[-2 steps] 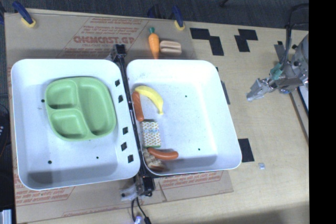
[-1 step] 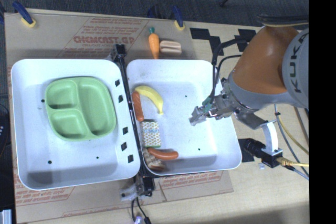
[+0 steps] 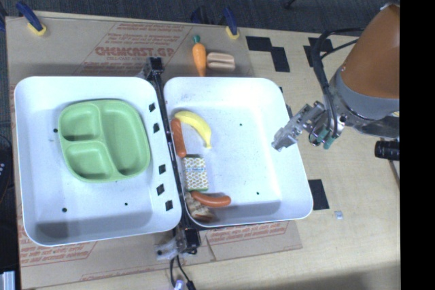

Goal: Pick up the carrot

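My jaws [image 3: 284,138] hover over the right bin's [image 3: 268,95] edge; I cannot tell their opening. The carrot [image 3: 198,58] lies well apart on the counter [image 3: 353,234]; I risk grabbing the banana [image 3: 195,125] nearer my jaws.

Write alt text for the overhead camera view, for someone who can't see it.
The carrot lies on the bench outside the bins, beyond the right bin and beside a small bun-like toy. The arm's tool hovers at that bin's right rim. The right bin holds a banana and sausages; the left holds a green divided plate.
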`<state>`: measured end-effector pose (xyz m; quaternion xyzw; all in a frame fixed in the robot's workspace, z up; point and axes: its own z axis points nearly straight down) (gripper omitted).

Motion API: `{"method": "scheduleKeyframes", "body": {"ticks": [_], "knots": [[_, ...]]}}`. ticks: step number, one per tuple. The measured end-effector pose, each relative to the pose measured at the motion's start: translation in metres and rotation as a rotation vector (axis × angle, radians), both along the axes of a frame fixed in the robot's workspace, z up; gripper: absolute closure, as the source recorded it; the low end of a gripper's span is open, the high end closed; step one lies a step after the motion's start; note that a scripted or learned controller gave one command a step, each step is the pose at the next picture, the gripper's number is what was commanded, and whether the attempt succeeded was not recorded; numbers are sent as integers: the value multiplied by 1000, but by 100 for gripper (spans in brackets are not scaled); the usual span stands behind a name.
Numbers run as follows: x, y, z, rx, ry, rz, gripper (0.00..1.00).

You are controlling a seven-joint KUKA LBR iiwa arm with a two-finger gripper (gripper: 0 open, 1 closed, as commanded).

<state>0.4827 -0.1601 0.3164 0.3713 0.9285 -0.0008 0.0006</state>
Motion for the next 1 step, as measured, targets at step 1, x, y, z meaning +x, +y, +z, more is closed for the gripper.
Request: {"method": "scheduleKeyframes", "body": {"ticks": [1], "knots": [[-6,45,-58,2,2,167,100]]}}
